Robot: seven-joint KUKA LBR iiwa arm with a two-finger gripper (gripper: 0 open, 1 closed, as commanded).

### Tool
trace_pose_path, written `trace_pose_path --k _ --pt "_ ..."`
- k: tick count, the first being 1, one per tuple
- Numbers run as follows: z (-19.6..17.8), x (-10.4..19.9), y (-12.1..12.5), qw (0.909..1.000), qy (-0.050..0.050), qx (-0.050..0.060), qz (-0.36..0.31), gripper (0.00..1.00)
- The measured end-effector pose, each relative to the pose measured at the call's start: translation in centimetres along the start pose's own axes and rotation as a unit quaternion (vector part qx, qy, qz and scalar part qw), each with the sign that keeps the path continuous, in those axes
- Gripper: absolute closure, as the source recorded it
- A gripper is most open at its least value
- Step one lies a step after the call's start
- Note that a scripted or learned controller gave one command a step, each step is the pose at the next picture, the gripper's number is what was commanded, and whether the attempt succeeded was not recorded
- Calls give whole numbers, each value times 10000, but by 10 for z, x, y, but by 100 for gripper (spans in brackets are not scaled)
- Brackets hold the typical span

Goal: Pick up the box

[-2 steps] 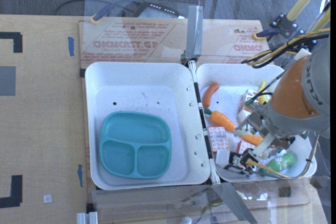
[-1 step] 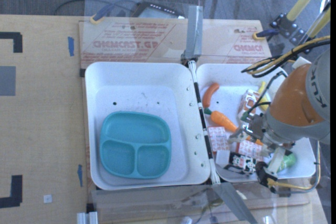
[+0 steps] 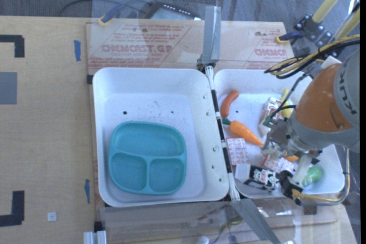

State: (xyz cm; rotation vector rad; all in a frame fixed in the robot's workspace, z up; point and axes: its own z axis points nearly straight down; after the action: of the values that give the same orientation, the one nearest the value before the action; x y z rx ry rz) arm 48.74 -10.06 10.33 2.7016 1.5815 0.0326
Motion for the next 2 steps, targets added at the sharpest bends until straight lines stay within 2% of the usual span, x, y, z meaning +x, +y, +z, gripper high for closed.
trace_pose_path --k 1,2 --pt "11 -98 52 9996 -48 4 -267 100" --pt "12 -80 48 9992 70 75 -391 0"
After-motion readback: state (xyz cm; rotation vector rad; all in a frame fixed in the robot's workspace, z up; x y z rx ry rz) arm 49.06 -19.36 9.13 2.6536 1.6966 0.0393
